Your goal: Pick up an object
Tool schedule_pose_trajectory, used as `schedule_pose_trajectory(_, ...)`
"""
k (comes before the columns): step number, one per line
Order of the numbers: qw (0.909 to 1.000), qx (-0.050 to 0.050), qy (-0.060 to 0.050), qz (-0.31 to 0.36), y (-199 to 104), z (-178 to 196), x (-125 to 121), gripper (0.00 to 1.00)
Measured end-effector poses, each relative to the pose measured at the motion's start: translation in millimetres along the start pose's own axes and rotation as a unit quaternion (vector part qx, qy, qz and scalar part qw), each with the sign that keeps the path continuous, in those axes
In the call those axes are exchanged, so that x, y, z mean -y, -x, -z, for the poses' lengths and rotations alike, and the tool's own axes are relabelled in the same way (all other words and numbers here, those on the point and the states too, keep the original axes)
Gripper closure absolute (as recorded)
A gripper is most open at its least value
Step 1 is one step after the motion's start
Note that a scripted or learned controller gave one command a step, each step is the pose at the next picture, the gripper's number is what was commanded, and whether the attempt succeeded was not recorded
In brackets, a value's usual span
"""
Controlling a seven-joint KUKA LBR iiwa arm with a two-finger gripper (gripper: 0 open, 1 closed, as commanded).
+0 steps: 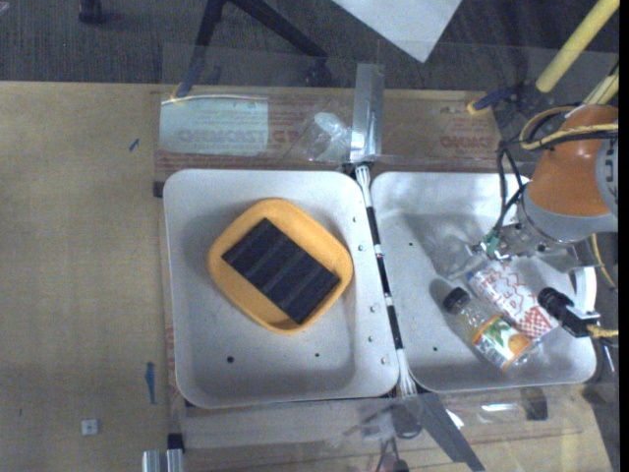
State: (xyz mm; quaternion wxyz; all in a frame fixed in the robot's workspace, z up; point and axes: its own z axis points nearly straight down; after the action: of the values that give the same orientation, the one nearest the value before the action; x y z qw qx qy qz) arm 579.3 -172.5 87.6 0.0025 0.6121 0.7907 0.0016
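Note:
In the right bin (pixel 432 362) a small clear bottle (pixel 482 324) with a black cap and an orange-green label lies on its side. A red-and-white patterned packet (pixel 507 293) lies right beside it, towards the arm. Crumpled clear plastic (pixel 447 254) sits just left of the packet. My gripper (pixel 496 248) hangs low over the packet's upper end, under the grey wrist and orange band. The left bin (pixel 187 303) holds a yellow-orange dish (pixel 236 239) with a black ridged panel (pixel 281 269) in it.
A clear plastic bag (pixel 324 136) and a metal bracket (pixel 368 111) lie on the bench behind the bins. A raised divider (pixel 381 273) separates the two bins. An office chair base (pixel 236 8) stands on the floor beyond the bench.

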Motion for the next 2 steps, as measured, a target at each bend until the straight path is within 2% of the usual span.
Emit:
schedule_pose_trajectory(1, 0.9864, 0.0, 0.002, 0.164, -48, 1, 51, 0.0)
schedule_pose_trajectory(2, 0.9866, 0.001, 0.004, 0.163, -47, 12, 50, 1.0)
